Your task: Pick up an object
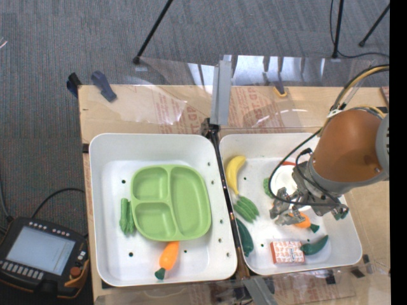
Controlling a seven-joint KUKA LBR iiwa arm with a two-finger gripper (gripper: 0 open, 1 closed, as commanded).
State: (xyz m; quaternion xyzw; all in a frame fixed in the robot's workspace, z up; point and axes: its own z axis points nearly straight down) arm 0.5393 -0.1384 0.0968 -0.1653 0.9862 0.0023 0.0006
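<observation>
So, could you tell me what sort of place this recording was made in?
Probably a robotics lab: a robot arm works over two white bins of toy food, a teach pendant lies on the carpet, and stand legs rise behind the bench.

Broad, rounded orange band [348, 146] with a smooth, slightly glossy shell, dome-like from above. Pale grey casing [390, 146] just beside it at the right edge. Below the band, a darker grey wrist collar [311, 175], ringed and metallic-looking. Under that, a gripper [287, 210] of dark grey and silvery parts, angular, with small brackets and thin linkages; finer detail too small to tell. Thin black cable [281, 169] looped in an arc off the wrist's left side. Bundle of cables, black and yellowish [356, 81], curving up and away above the band.
</observation>
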